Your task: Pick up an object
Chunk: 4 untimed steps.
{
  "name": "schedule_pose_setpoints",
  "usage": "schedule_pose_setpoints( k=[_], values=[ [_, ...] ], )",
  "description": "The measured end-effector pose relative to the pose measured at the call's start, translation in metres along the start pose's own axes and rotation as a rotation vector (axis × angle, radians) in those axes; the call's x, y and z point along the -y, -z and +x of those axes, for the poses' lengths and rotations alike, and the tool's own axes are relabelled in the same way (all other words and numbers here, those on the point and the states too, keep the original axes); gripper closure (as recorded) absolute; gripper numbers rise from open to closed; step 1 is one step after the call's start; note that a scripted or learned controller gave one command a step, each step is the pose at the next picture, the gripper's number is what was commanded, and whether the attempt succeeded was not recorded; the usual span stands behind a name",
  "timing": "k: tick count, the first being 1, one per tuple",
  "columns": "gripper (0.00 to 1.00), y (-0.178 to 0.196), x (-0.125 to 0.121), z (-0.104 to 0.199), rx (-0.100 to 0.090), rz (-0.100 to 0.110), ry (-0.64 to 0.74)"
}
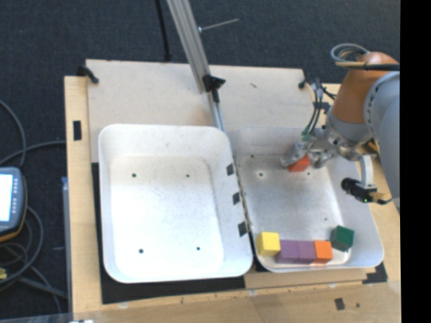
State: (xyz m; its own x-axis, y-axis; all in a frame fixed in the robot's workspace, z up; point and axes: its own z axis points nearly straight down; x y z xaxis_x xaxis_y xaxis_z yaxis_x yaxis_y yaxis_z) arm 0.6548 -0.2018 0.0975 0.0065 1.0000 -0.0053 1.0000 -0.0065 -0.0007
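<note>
The gripper hangs over the right bin, upper right of the frame, fingers pinching a red block. Yellow, purple, orange and green blocks line the bin's bottom edge.

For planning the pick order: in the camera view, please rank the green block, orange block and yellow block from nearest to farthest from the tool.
From the tool:
1. green block, right bin's near right corner
2. orange block, in the near-edge row
3. yellow block, left end of that row

We see our grey arm reaching in from the right, orange band up, gripper low, pointing left.
</note>
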Motion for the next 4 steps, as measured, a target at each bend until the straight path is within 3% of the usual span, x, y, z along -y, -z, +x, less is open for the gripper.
schedule_pose_setpoints(
  k=[1,2,3,4],
  values=[
    [1.0,0.012,-0.003,0.004,-0.001,-0.004,0.006],
    [1.0,0.004,-0.023,0.078,0.001,0.018,0.01],
    [1.0,0.066,0.009,0.054,-0.002,-0.006,0.004],
    [1.0,0.103,0.004,0.138,-0.007,-0.006,0.016]
  ],
)
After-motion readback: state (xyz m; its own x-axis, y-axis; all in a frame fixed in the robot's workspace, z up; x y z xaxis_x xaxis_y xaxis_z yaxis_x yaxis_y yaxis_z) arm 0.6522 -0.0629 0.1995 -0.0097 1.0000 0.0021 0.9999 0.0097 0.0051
